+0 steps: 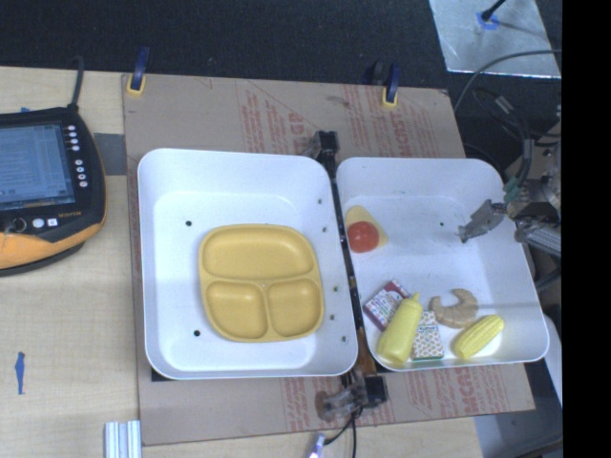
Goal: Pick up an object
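Observation:
The right bin (420, 184) holds several small items. A red and yellow round fruit (363, 232) lies near its left wall. Along the front lie a yellow squeeze bottle (401, 330), a small red packet (384, 303), a patterned card (429, 338), a tan croissant (455, 307) and a yellow corn cob (477, 336). My gripper (477, 225) hangs over the right bin's right side, apart from all of these, with nothing seen in it.
The left bin (167, 189) contains a yellow divided plate (260, 281). A tablet controller (43, 184) lies on the bench at far left. Clamps (389, 82) hold the cardboard sheet under the bins. Cables run at the upper right.

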### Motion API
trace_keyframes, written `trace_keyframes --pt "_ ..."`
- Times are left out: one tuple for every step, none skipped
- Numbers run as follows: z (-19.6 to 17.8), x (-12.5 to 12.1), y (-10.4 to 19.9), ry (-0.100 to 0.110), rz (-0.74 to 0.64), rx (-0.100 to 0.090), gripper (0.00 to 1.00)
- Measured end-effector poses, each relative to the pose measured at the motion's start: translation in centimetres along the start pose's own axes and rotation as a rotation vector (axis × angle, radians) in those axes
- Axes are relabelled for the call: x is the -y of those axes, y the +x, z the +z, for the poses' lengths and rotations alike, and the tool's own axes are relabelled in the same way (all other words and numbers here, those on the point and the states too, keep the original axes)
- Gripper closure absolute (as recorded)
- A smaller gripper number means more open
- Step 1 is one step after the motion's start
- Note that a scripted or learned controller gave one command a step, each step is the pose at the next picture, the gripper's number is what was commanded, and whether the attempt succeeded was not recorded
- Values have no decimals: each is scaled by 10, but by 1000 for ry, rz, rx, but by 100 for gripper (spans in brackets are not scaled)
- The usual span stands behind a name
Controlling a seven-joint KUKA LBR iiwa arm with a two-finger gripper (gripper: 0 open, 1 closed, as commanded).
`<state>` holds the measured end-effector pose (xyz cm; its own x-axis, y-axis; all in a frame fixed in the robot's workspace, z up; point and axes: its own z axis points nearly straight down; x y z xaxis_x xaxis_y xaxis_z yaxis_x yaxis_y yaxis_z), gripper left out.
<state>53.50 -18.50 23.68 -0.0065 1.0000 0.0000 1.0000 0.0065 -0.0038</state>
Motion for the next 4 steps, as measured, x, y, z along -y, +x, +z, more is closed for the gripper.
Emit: trace_keyframes --pt "143 34 50 -4 1 0 0" --pt "142 55 86 -12 2 5 0" --pt "132 54 87 -11 -4 3 100" --pt "45 -3 130 -2 1 -1 100"
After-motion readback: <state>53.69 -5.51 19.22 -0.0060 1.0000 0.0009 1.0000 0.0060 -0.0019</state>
